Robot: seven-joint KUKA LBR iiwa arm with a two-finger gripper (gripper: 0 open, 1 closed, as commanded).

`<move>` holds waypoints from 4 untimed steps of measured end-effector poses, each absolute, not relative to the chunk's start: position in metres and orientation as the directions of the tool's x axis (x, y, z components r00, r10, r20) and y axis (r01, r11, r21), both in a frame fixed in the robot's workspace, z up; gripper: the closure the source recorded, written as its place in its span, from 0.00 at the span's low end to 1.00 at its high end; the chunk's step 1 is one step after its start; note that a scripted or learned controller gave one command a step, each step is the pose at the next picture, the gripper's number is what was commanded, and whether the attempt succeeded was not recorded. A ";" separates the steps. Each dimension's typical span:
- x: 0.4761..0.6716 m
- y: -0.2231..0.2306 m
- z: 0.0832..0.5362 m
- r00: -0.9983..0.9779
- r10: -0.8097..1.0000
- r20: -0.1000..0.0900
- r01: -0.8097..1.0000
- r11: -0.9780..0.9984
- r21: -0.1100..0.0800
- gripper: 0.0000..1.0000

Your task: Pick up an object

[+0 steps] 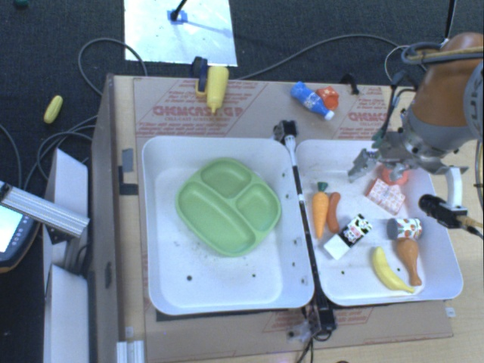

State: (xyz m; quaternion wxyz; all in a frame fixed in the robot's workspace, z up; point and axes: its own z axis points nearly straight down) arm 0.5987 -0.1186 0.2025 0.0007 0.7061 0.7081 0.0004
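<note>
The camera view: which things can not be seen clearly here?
- The hand, camera view: blurred and partly under the arm, so its fingers cannot be read.
- Reddish item below the hand: mostly covered by it, kind unclear.
- Pink patterned packet: print too small to read.
- The arm: cut off at the right edge.

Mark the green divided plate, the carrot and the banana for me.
green divided plate (pixel 227 206): camera view, centre ridge of the plate.
carrot (pixel 321 214): camera view, middle of its orange body.
banana (pixel 389 269): camera view, middle of its curve.
</note>
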 end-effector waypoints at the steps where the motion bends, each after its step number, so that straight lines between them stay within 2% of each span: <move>1: 0.591 -0.099 0.094 -0.002 1.000 0.000 1.000 0.002 0.000 0.00; 2: 0.647 -0.154 0.092 -0.001 1.000 -0.002 1.000 0.001 0.003 0.00; 3: 0.670 -0.201 0.162 -0.002 1.000 -0.003 1.000 0.002 0.006 0.00; 4: 0.654 -0.207 0.160 -0.002 1.000 -0.002 1.000 0.002 0.003 0.00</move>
